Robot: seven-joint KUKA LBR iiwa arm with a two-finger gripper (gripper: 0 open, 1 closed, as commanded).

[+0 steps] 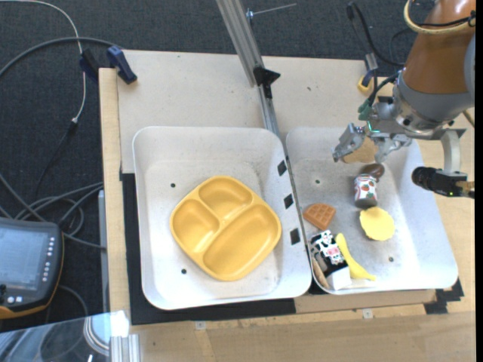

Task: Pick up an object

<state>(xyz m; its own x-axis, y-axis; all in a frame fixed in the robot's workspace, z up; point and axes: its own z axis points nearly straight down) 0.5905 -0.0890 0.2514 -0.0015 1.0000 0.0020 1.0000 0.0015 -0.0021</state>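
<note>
Even overhead light is washing the white bins (151,153) pale; shadows are staying faint, detail slightly soft

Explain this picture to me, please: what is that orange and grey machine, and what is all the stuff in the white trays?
It is a robot arm, seen by a camera above the bench looking down. Its hand hangs over the far end of the right tray, with something tan beneath it; whether that is gripped I cannot tell. That tray holds small toys: a can, a waffle, a yellow disc, a banana and a black-and-white toy. The left tray holds a yellow divided plate.
</note>
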